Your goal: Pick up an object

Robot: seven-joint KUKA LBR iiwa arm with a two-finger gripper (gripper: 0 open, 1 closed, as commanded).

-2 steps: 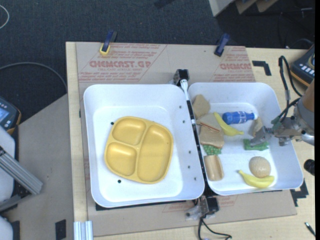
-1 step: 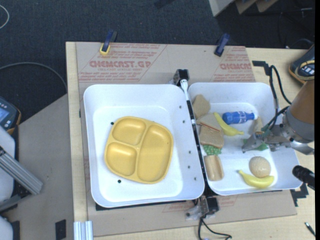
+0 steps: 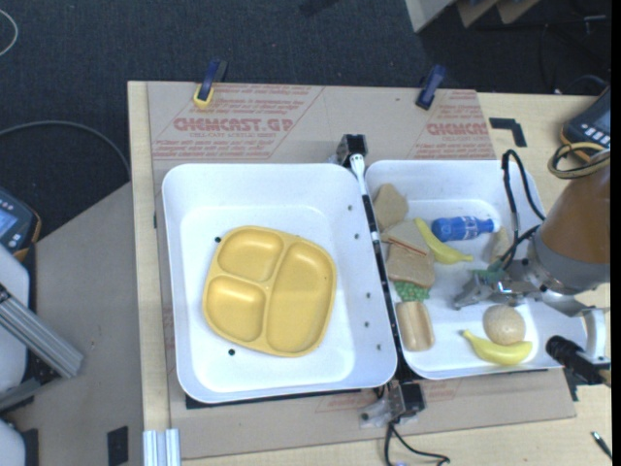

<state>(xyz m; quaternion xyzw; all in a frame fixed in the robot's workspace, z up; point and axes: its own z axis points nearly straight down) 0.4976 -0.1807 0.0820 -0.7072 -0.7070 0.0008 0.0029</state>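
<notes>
Reaching into the right bin (image 3: 456, 173) from the right, the gripper (image 3: 482, 287) hangs low over the food toys. I cannot tell how its hand is set. A round potato (image 3: 504, 324) and a banana (image 3: 498, 349) lie just near it, close together. It could bump one away, or grab two and drop both.

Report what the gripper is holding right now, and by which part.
Nothing visibly held. The gripper hangs low in the right bin, beside the round tan ball; no object shows between its fingers.
</notes>
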